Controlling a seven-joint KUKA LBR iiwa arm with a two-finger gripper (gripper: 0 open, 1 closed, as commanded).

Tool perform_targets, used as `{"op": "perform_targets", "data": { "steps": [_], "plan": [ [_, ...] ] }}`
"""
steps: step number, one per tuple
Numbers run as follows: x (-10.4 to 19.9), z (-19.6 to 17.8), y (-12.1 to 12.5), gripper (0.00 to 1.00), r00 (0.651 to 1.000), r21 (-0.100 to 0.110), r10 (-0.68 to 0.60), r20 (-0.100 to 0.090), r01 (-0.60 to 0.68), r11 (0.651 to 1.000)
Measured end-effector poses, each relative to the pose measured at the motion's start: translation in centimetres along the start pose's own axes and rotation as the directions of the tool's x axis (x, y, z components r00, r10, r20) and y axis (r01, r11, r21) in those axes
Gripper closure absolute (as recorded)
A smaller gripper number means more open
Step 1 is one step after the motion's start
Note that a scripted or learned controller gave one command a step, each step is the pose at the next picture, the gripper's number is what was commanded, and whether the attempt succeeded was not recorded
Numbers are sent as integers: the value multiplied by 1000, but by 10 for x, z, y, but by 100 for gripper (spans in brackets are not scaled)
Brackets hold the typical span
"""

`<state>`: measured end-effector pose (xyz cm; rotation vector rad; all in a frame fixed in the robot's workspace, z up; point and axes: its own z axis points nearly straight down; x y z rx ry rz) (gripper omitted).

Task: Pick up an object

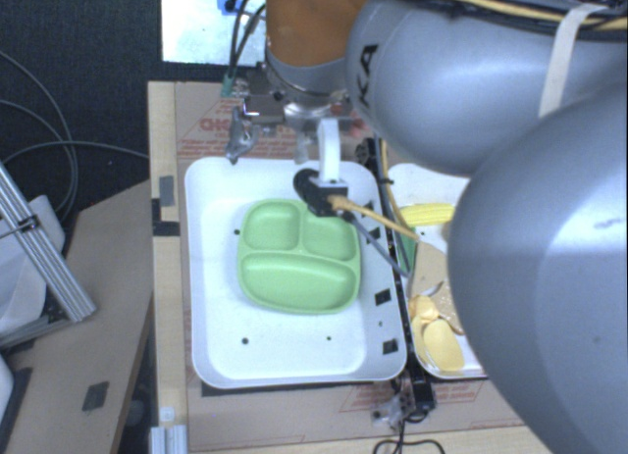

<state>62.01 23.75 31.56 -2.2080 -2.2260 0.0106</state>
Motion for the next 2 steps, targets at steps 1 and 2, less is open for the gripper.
{"op": "perform_targets", "data": {
  "steps": [1, 2],
  "plan": [
    [-24, -231, -52, 0, 1000, -30, 2, -9, -2, 1000],
    [-24, -232, -50, 100, 1000, -21, -3, -2, 3, 1000]
  ]
}}
